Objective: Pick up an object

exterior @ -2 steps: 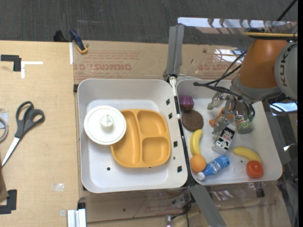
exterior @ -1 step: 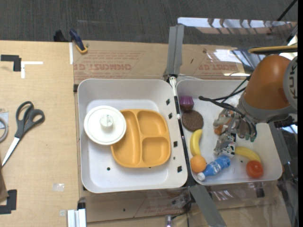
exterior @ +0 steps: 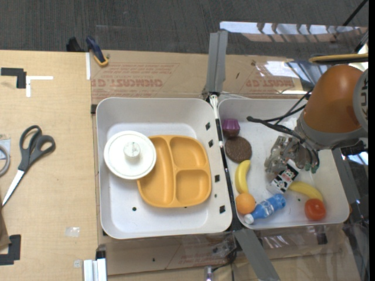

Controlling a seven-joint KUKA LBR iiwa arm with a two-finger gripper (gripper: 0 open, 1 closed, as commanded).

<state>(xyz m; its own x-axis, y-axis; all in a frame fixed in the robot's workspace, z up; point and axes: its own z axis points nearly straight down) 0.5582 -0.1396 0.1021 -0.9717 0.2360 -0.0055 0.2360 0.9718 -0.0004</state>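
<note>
The bench (exterior: 47,204) carries two white bins: one (exterior: 111,215) well left of the gripper (exterior: 285,167), one (exterior: 337,215) beneath it. Scissors (exterior: 26,157) lie far left.

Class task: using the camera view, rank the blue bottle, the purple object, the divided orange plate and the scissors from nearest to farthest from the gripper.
Measured from the gripper in the right bin:
1. Blue bottle, just below and left of it, same bin.
2. Purple object, at that bin's upper left corner.
3. Divided orange plate, in the left bin.
4. Scissors, on the bench at the far left.
</note>
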